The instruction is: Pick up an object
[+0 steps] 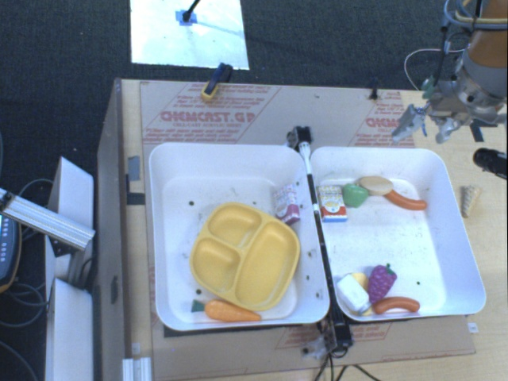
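With its fingers spread and empty, the claw hovers above the right bin's far rim, so it should descend squarely over the hot dog lying just inside that rim, well clear of the wall

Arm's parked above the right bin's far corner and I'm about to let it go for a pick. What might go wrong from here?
1. In the right bin, the purple grapes, white block and sausage crowd the near corner; the gripper may catch two items or hit the wall.
2. The green piece, small carton and tan piece touch, so a grasp could slip.
3. The far sausage looks low and round, so it might roll away.
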Available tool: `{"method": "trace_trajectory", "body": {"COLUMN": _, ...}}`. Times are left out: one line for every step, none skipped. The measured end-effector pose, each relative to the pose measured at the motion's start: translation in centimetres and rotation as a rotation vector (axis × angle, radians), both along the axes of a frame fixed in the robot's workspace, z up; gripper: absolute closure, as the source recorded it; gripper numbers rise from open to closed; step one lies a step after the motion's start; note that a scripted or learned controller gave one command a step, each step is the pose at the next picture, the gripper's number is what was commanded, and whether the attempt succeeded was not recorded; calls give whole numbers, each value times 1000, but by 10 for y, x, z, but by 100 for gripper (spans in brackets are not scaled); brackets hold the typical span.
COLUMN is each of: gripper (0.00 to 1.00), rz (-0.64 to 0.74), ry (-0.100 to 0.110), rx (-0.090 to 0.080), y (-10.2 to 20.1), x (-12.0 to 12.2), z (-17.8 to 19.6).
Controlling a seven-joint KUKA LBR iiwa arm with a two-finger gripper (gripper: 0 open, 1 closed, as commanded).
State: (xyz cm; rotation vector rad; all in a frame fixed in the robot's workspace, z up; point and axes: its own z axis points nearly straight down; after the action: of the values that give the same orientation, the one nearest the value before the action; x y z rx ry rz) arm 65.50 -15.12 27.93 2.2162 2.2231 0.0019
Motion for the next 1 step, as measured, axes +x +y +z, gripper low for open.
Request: {"method": "trace_trajectory", "body": {"gripper": 0, "rz": 2, "ry": 3, "rx": 2, "y": 33, "x": -10, "z": -99}}
